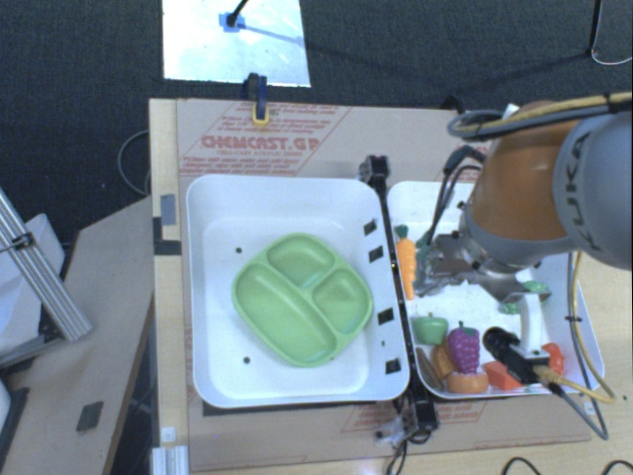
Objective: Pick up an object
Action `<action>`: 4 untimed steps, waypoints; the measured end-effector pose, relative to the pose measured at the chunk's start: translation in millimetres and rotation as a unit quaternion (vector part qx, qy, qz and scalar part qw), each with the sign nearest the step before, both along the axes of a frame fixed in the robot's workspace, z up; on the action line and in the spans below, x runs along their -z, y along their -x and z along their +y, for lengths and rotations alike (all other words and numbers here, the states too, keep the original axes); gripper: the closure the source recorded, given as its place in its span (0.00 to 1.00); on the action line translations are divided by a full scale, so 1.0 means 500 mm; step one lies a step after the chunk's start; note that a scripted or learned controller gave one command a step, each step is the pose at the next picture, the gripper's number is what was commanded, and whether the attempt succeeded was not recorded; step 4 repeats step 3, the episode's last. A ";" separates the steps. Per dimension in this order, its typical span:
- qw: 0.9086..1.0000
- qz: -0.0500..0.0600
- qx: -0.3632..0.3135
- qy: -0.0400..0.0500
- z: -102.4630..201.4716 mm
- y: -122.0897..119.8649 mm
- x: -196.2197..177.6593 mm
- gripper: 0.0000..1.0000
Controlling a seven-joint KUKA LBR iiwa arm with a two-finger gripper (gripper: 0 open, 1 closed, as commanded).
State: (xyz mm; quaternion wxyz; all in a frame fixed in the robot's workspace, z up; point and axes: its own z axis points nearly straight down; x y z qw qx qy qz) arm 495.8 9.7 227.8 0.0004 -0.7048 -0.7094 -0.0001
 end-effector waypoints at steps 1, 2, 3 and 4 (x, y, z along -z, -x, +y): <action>1.000 0.000 0.000 0.000 0.017 -0.004 0.026 1.00; 1.000 -0.001 0.000 0.000 0.033 -0.017 0.014 1.00; 1.000 -0.001 0.003 0.000 0.006 -0.007 -0.011 1.00; 1.000 -0.001 0.003 0.000 0.006 -0.007 -0.011 1.00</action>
